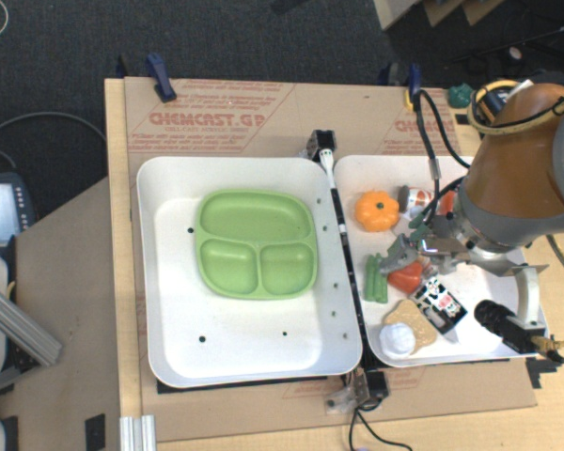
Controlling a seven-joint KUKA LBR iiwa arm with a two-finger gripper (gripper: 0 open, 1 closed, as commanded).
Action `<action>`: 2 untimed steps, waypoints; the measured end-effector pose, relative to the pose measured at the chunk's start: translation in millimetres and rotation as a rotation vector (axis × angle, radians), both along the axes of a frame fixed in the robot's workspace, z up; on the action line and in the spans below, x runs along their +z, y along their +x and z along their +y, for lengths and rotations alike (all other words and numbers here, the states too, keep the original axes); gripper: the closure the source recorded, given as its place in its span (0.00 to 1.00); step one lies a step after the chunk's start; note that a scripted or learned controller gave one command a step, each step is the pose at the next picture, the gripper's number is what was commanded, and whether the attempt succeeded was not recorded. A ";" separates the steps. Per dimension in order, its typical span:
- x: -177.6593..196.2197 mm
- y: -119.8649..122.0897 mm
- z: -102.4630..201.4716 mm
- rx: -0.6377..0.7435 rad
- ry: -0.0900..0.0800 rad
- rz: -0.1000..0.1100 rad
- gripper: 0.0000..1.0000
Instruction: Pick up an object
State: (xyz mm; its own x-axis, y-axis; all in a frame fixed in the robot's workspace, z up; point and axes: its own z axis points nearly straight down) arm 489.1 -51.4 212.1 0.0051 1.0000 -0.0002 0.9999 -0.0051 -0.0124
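Camera view: gripper [406, 256] low in right bin [357, 172], fingers look slightly apart but whether they pinch anything can't be told; red object [406, 276] sits just under the tips, likely the target, its axis unclear since partly covered. Green stick-shaped piece [374, 279] just left, long axis running near-far, leaning slightly. Orange pumpkin toy [377, 210] beyond it, black-white card-like item [440, 304] and pale round item [401, 336] nearer. Clutter is packed together, so arm comes down steep. Left bin [160, 280] holds green divided plate [258, 243]
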 end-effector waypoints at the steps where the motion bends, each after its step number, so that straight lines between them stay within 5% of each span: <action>1: -29.6 -11.2 4.1 0.004 0.002 -0.006 0.00; 2: -17.1 -9.4 4.0 0.004 0.000 -0.014 1.00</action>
State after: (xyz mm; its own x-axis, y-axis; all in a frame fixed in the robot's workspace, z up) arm 479.7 -47.5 195.0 0.0015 1.0000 -0.0001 1.0000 -0.0015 0.0020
